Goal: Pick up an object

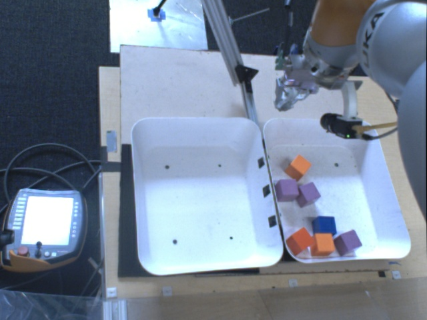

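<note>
While the grey arm reaches in from the right, its gripper hangs above the far edge of the right bin, close to the divide between the two bins. Whether it is apart or together cannot be told at this angle; nothing shows in its grasp. All blocks lie in the right bin. An orange block sits alone toward the middle. Just nearer, two purple blocks touch side by side. At the near edge is a tight cluster: an orange block at near left, a blue block behind, another orange one in front of the blue, and a purple block to its right. Left bin sits alongside, touching the right bin. A teach pendant rests at far left, off the bench.
</note>
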`<state>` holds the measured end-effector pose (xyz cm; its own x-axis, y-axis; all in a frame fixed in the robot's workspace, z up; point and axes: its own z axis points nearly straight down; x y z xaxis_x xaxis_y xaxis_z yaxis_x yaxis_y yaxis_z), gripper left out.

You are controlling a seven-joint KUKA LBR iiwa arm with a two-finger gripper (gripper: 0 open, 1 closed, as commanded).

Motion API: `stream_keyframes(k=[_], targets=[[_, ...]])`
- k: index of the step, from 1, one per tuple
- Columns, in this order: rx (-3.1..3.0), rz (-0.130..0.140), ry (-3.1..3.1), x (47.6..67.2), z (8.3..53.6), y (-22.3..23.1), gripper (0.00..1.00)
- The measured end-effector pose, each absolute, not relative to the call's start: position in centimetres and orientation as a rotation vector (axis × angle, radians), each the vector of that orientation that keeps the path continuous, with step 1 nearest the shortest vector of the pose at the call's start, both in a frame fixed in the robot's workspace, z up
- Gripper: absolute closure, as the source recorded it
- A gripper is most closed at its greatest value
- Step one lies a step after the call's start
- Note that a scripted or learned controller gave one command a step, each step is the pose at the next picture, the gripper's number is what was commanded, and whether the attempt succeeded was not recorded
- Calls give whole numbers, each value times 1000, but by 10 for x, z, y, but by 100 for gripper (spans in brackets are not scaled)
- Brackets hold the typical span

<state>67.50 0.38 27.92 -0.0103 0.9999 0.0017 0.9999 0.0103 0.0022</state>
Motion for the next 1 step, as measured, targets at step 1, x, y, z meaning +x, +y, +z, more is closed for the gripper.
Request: stream_keyframes(k=[1], targets=[[2211,2,2234,678,258,60,100]])
